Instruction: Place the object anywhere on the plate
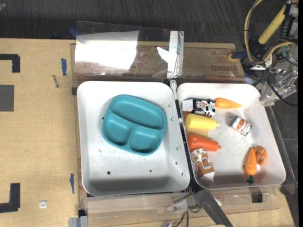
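A teal plate [135,124] with three compartments lies in the left white bin [90,141], and nothing rests on it. The right bin [274,174] holds several toy foods: a black-and-white carton [203,107], a carrot [228,103], a yellow bottle [202,123], an orange-red bottle [204,143], a brown carton [203,163], a small can [241,126] and another carrot [251,162] beside a small orange piece [261,155]. My gripper [277,82] hangs as a metallic cluster among cables just past the right bin's far right corner, apart from every object.
A clear plastic sheet and a taped divider [175,56] stand behind the bins. Yellow and black cables [270,27] loop at the upper right. Flat cardboard bench surface [33,141] stretches to the left of the bins.
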Tool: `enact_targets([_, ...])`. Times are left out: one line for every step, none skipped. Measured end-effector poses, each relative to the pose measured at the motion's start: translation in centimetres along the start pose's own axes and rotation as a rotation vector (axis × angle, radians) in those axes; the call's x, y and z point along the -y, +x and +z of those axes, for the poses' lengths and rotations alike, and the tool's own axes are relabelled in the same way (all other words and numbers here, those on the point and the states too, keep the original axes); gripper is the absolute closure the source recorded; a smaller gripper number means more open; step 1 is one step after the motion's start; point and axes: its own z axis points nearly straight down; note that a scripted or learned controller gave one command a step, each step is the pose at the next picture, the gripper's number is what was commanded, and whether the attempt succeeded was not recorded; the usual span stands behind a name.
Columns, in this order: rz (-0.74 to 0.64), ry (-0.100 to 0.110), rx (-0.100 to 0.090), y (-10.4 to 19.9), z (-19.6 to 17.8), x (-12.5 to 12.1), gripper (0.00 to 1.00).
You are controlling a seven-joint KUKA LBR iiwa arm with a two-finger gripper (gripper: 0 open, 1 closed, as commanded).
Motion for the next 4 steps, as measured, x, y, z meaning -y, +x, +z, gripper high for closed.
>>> enact_targets([0.161,-0.002,0.006,-2.0,-2.0,4.4,1.0])
enact_targets([0.377,0.003,0.005,-2.8,-10.5,5.7,1.0])
enact_targets([0.052,0.003,0.003,1.0,-19.8,5.7,1.0])
enact_targets([0.142,-0.001,0.0,3.5,-20.0,-7.9,1.0])
